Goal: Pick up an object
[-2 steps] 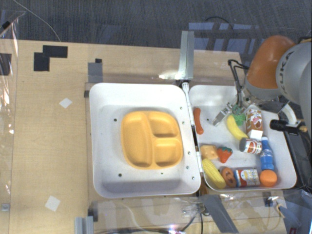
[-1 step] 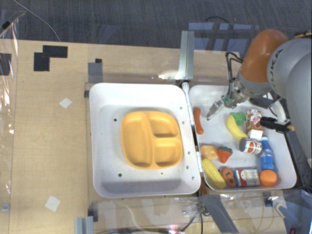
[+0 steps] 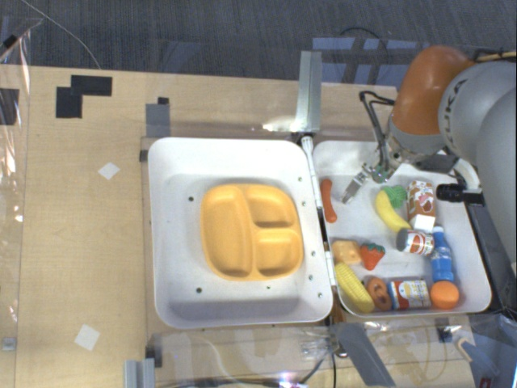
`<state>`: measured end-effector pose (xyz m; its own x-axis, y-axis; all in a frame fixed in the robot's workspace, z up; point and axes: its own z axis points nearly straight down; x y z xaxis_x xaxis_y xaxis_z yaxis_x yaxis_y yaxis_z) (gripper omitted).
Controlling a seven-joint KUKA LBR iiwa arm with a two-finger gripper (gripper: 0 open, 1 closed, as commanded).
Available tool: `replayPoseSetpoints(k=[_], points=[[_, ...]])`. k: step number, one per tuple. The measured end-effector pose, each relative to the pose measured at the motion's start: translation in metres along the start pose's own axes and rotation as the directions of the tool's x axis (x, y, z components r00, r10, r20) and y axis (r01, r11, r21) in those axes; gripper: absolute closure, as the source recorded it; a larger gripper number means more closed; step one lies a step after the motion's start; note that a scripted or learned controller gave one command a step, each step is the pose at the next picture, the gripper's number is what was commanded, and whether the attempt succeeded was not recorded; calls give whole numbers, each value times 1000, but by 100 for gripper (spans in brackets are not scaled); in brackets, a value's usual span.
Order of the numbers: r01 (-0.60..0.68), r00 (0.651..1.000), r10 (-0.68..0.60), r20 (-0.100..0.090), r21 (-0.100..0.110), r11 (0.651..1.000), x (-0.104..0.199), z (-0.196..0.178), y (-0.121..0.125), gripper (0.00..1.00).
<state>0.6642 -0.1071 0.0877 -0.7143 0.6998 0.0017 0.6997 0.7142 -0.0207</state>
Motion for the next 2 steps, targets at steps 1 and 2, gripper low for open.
replayPoseSetpoints(k=[1, 2], points=[[-1, 1000, 2, 14, -26, 1000, 28, -1, -1, 0], [2, 1000, -1, 22, -35, 999, 26, -16, 2, 100]])
